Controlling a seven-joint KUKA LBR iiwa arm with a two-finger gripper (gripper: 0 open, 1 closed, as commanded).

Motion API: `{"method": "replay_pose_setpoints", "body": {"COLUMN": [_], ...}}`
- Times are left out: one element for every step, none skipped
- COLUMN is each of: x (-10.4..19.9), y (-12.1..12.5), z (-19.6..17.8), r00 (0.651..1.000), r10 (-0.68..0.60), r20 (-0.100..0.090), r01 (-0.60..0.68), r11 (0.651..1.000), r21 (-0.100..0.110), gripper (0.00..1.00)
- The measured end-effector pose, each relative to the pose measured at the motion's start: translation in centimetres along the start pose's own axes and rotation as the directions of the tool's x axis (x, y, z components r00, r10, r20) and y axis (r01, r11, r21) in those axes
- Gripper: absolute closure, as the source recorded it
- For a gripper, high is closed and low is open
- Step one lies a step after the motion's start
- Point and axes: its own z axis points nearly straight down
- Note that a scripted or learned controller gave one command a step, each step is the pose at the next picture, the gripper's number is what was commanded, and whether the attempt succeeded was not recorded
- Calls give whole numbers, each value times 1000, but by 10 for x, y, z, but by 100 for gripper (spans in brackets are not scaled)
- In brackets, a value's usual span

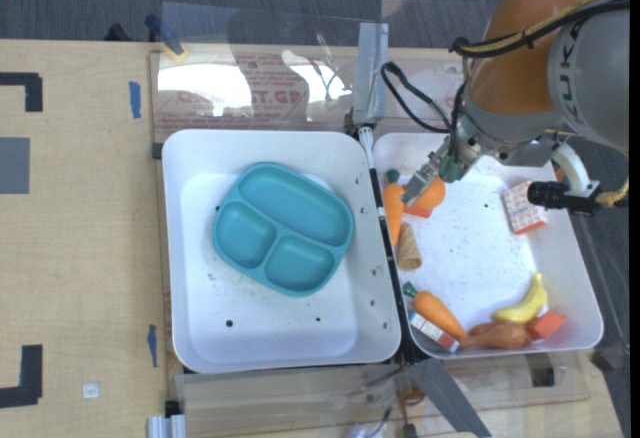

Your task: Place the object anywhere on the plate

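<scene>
The teal divided plate [285,226] lies in the left bin [190,326], a little back of its middle, with nothing on it. My gripper [418,186] hangs low over the back left corner of the right bin [585,301], close to the wall between the bins. An orange wedge-shaped piece [430,198] sits right at its tip, touching or just under it. Whether the piece is gripped or resting on the bin floor cannot be made out from this angle.
In the right bin lie an orange carrot [392,216] along the left wall, a tan cone [410,248], another carrot [438,314], a banana [526,303], a brown tuber [497,334] and a pink packet [523,207]. A metal post [370,76] stands behind the bins.
</scene>
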Motion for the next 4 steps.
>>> {"method": "replay_pose_setpoints", "body": {"x": [83,189,185,153], "y": [29,63,60,46], "z": [-13,-56,-54,-119], "r00": [997,998,998,973], "r10": [-74,-67,-60,231], "r20": [-4,-2,-1,1], "r01": [74,67,60,-231], "r11": [997,998,998,973], "r21": [-3,-8,-3,-6], "gripper": [100,100,0,0]}}
